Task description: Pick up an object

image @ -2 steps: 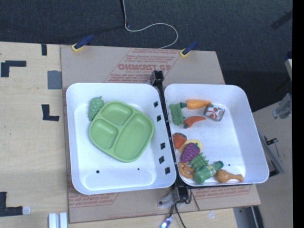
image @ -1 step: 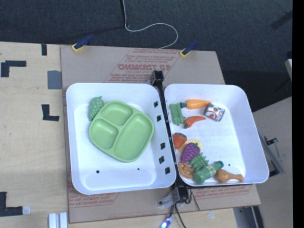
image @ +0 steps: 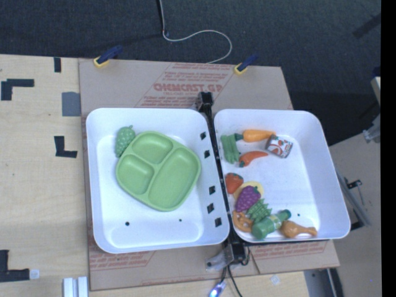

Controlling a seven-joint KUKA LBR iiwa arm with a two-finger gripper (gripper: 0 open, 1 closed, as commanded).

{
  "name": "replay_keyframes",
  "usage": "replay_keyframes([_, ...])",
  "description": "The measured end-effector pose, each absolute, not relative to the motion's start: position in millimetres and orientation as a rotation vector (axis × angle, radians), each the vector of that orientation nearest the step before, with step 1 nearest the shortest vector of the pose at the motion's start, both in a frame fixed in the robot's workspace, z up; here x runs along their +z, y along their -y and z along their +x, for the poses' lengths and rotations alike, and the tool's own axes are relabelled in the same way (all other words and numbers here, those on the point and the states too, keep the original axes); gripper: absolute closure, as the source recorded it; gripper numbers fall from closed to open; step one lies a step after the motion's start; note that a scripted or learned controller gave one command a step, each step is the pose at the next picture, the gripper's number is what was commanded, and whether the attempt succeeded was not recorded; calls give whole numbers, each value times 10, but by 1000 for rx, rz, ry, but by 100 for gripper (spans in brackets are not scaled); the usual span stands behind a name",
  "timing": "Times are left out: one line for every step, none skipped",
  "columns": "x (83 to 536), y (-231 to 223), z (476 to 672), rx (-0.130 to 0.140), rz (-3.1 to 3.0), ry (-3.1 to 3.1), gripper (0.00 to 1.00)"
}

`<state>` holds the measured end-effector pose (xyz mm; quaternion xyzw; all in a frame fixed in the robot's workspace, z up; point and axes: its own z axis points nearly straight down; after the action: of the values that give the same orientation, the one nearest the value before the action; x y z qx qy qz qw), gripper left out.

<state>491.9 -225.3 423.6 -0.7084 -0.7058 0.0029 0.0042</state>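
Two shallow white bins with rounded corners sat side by side on a sheet of printed cardboard (image: 185, 85), their smooth plastic walls meeting along a dark centre seam. The left bin (image: 102, 221) bore a glossy pale-green plate (image: 159, 171) – rounded, moulded into three compartments – with a small knobbly green cluster (image: 124, 139) touching its upper-left rim.

The right bin (image: 312, 184) held the toy foods, crowded toward its left wall and near edge. At the top lay a tapered orange carrot (image: 257, 135) with a small red-and-white can (image: 278, 146) on its side just beside it; below them lay a flat green pod (image: 229, 147) and a curved orange-red pepper (image: 252, 158). Further down came a rounded red piece (image: 233, 182) and a bumpy bunch of purple grapes (image: 246, 198) – then a frilly green leafy piece (image: 258, 210), a smooth green piece (image: 269, 226) and a brown-orange drumstick shape (image: 297, 230) near the front wall.

A thin pale cable (image: 185, 39) looped over the dark carpet beyond the bench
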Motion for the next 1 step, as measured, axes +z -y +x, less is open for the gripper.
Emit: replay_keyframes([4121,2236,4928,3,-2221,2222,100])
